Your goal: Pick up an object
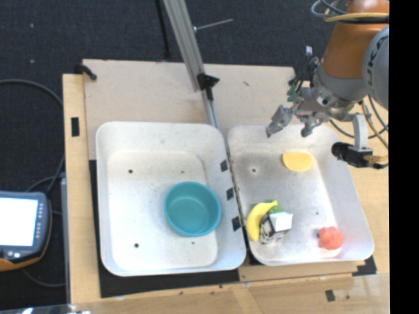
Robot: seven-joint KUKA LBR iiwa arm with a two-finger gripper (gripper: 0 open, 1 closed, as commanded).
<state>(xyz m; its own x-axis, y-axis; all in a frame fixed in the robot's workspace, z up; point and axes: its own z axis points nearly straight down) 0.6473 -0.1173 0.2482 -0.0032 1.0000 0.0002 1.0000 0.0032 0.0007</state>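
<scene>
A teal bowl [192, 208] is seen in the left bin [118, 142]. In the right bin [252, 146], a banana [256, 217] touches a small white box [279, 222]; a yellow disc [298, 161] lies just near-right of the pincer [291, 124], which is spread and holds nothing. A red object [330, 237] sits at the near right.

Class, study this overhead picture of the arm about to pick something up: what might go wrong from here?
1. The yellow banana lies against a small white-and-grey block; a grab there may catch both or neither.
2. The flat yellow disc sits low, so the fingers may slide over it.
3. The red ball lies near the right white bin's rim; the open pincer could strike it.
</scene>
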